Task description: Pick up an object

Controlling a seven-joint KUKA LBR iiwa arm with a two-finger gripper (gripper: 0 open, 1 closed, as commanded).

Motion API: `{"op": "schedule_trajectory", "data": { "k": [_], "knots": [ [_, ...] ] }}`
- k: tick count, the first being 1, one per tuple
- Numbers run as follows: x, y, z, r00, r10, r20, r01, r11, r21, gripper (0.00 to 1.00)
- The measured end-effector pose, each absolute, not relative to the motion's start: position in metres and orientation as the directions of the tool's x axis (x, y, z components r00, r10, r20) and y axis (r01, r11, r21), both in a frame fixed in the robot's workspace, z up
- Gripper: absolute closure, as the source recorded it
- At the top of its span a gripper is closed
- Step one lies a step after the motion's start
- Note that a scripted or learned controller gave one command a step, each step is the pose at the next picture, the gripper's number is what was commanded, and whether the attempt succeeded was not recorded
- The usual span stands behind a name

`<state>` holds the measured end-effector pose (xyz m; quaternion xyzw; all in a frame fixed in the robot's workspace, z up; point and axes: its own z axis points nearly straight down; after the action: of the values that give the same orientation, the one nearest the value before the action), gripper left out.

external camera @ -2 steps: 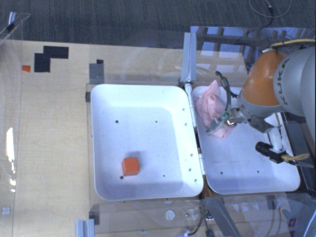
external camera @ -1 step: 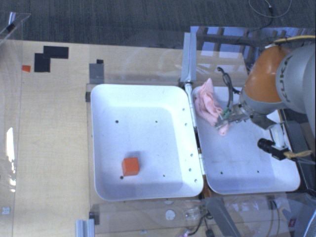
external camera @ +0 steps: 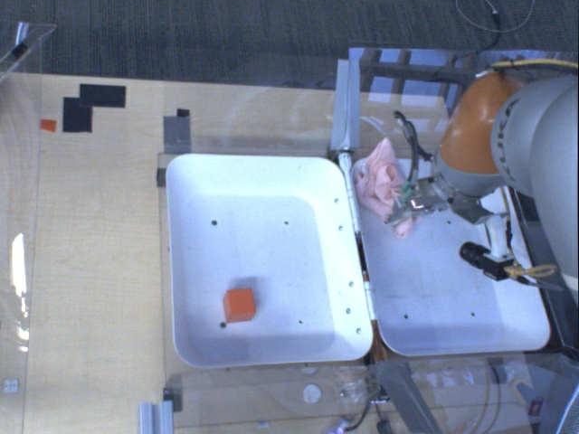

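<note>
Right now, from the camera above, the tabletop (external camera: 99, 269) carries two white bins side by side. The left bin (external camera: 262, 197) has a small orange block (external camera: 240, 305) sitting in its lower left part, well apart from the arm. The right bin (external camera: 452, 306) has a pink cloth (external camera: 382, 183) bunched up in its upper left corner, close to the wall between the bins. The big grey arm (external camera: 534, 143) comes in from the right of the frame, and its tool (external camera: 409, 203) sits at the right edge of the cloth, touching it or just beside it. I cannot tell how the tool's grip stands, or if it has any cloth in it.

I think the cloth is the thing it is going for. The cloth is soft and floppy, so it could slip out or only a thin fold might get pinched. It is also near the bin wall, so the tool could bump that wall.
</note>
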<state>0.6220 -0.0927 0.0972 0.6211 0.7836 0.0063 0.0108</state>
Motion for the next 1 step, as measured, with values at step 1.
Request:
{"op": "schedule_trajectory", "data": {
  "k": [1],
  "knots": [
    [0.6217, -0.0907, 0.0953, -0.230, 0.973, -0.007, 0.973, 0.230, 0.023, 0.00]
  ]
}}
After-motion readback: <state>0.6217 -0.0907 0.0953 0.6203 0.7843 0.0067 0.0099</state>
